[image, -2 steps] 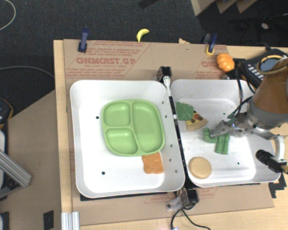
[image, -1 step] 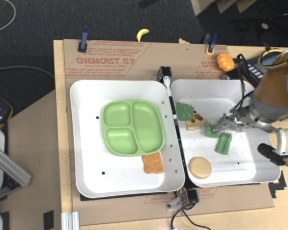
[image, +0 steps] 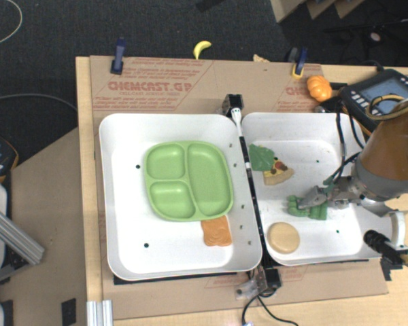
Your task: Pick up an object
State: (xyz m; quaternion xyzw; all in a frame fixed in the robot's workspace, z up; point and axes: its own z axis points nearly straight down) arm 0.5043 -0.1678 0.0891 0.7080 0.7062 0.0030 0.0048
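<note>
My gripper (image: 328,199) reaches in from the right and hangs low over the middle of the right bin (image: 306,126). Its tip is right at a dark green toy piece (image: 303,208) that lies on the bin floor, and it covers that toy's right end. I cannot tell whether it touches the toy. A tan round bun (image: 283,238) lies near the bin's front edge. A pizza slice (image: 278,173) and a green leafy piece (image: 260,157) lie at the bin's left side.
The left bin (image: 122,202) holds a green divided plate (image: 188,180), with an orange food piece (image: 217,232) at its front edge. An orange toy (image: 318,87) and a yellow banana (image: 201,47) lie beyond the bins. Blue clamps (image: 118,56) grip the board's far edge.
</note>
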